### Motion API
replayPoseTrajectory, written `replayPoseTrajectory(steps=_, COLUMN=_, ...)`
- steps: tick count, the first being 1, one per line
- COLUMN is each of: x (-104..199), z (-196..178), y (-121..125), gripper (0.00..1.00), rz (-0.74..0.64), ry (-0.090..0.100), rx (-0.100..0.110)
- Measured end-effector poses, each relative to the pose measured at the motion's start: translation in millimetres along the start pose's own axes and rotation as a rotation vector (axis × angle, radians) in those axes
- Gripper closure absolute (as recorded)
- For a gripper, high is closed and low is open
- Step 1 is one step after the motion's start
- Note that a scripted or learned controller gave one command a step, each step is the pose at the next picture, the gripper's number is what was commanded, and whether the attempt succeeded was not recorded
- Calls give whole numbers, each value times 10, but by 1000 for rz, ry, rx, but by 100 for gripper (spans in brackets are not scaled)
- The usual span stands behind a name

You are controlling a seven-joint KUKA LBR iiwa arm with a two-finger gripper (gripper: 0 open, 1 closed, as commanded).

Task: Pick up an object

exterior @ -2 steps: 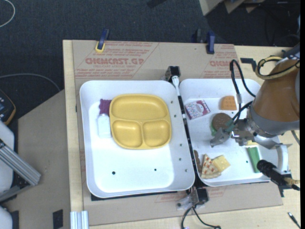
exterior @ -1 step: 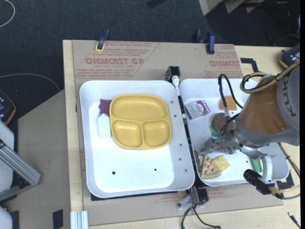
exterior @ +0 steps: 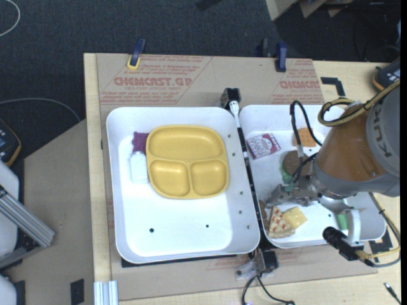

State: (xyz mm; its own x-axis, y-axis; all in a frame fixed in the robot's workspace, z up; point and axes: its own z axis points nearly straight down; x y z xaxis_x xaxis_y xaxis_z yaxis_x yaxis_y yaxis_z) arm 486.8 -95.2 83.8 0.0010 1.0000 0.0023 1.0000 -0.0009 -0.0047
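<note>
Dark carpet surrounds the cardboard-topped bench (exterior: 191,75), where two shallow white bins sit side by side. Starting on the left, we see the left bin (exterior: 178,234) holding a yellow divided plate (exterior: 187,159) in its far half, with a purple item (exterior: 140,142) and a small white object (exterior: 137,167) tucked just beside the plate's left edge. Moving right, the right bin (exterior: 267,116) holds a small printed packet (exterior: 262,145) toward its far left, an orange piece (exterior: 306,137) farther right, and a pizza-slice toy (exterior: 286,221) near its near edge. Our arm (exterior: 350,154) reaches in from the right and hangs low over this bin, with the gripper (exterior: 294,192) just above and beside the pizza-slice toy. We cannot tell from this angle how the gripper's closing parts stand, since the wrist and cables crowd that spot, and we see nothing clearly lifted. We judge the pick as still in progress: the approach looks made, while a secure grasp and a lift clear of the bin remain.
</note>
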Motion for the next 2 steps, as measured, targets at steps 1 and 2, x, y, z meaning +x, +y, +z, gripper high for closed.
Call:
replayPoseTrajectory(steps=1, x=-1, z=-112, y=6, gripper=100, rz=2, ry=-1, rx=-4)
replayPoseTrajectory(steps=2, x=-92, z=-651, y=-41, gripper=100, rz=0, ry=-5, rx=-11)
